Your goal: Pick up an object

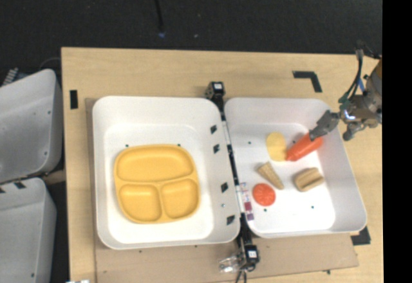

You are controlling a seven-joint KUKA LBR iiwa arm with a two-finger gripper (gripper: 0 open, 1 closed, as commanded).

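The arm reached in low from the right. Its gripper (320, 130) touched the orange carrot (303, 147) in the right bin (335, 214); I could not tell its grasp.

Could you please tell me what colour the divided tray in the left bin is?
Yellow: the tray, seen in the camera view.

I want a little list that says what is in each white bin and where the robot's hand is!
left bin: one yellow tray with three compartments
right bin: five toy foods
orange carrot: upper right, tilted, next to the hand
pale yellow piece: just left of the carrot
tan wedge: middle of the bin
tan roll: right of the wedge
red-orange round piece: lower left, near the divider
hand: at the right bin's upper right, by the carrot's top end
holding something: cannot tell
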